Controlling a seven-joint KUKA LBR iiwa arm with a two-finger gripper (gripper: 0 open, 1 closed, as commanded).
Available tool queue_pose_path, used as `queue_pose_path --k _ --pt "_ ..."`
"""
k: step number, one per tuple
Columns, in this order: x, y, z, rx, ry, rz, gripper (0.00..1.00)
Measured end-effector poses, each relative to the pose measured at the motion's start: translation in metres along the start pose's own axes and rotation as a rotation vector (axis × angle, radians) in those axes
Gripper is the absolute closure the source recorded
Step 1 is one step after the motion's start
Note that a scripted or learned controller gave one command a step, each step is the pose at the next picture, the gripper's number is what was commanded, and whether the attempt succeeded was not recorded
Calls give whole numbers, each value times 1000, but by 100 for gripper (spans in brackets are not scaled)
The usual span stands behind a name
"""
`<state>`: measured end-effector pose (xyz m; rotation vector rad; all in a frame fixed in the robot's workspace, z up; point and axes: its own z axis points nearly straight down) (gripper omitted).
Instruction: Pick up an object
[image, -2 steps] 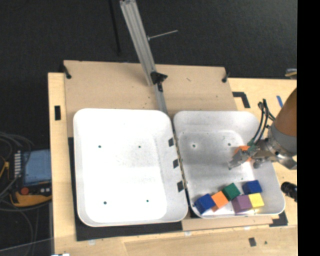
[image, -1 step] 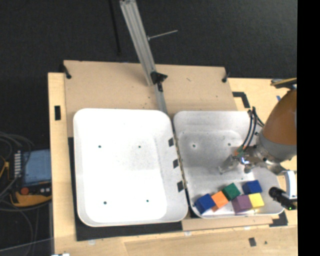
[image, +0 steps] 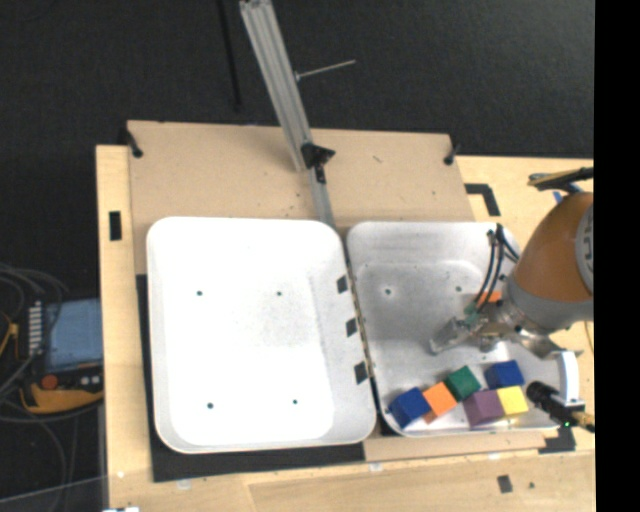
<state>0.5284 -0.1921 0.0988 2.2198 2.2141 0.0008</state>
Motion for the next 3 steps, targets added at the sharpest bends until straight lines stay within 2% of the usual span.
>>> queue_pose_path --k 1,3 --pt "0 2 -11 -6 1 5 100" --pt "3 -1 -106 -3 2 -7 100"
